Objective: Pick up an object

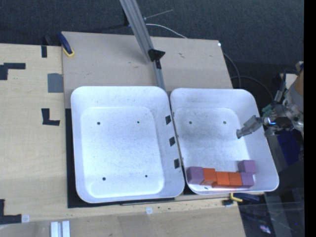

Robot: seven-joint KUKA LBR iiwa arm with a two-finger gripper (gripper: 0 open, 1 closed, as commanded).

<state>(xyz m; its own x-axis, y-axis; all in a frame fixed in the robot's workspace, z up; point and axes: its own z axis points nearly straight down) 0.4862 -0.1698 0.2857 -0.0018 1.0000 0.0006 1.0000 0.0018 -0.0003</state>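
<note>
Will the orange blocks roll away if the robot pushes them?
Probably not. The orange blocks look flat-sided, so they would likely slide rather than roll. Packed between purple blocks against the right bin's wall, they may jam.

Two shallow white bins are sitting side by side on the worktop (197,58). The right bin (212,102) is holding a cluster of blocks along its near wall: a purple block (195,174) at the left end, orange blocks (223,178) touching it in a row, and two more purple blocks (247,173) stacked at the right end. The left bin (118,147) is lying just beside it, their rims touching. The arm is reaching in from the right, and its hand (247,128) is hanging over the right bin's far-right part, well apart from the blocks. A metal pole (139,26) is slanting across the worktop behind the bins.
</note>
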